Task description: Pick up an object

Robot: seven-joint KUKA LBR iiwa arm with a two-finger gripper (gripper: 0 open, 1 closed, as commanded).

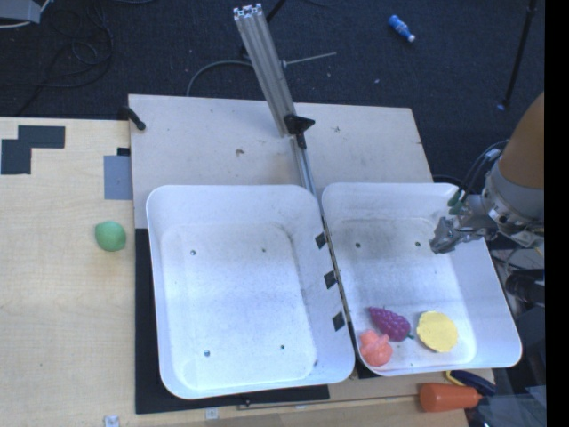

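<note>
A pale bench on a dark floor bears two white bins. The gripper (pixel 442 241) hangs over the right bin (pixel 391 205), at its right rim in mid-frame; whether its fingers are apart or closed cannot be told, and nothing shows between them. The grapes (pixel 389 322), yellow disc (pixel 437 331) and orange piece (pixel 376 349) crowd the lower edge. The disc looks likeliest: a straight descent, kept clear of the wall. Upper floor lies open.
</note>
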